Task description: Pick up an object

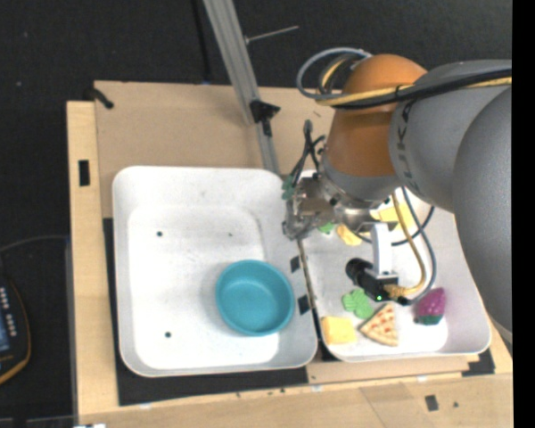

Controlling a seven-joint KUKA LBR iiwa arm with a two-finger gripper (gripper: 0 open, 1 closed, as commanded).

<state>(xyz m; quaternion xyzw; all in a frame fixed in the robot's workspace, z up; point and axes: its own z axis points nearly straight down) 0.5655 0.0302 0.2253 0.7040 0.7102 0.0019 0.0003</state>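
Right bin, near corner: I count a pizza slice toy, a yellow cheese-like block, a green toy piece and a purple grape-like toy lying close together; any one would serve as the object.
Handling: small toy foods, by my judgement light, stiff and somewhat slick; the flat pizza slice offers little height, so I would take the yellow block across its sides.
Gripper: it sits at the divide between the bins, well back from the toys; I cannot tell how its fingers stand, and I see nothing held.
Arm: orange band above the wrist, over the right bin.
Left bin: one blue bowl near the front.
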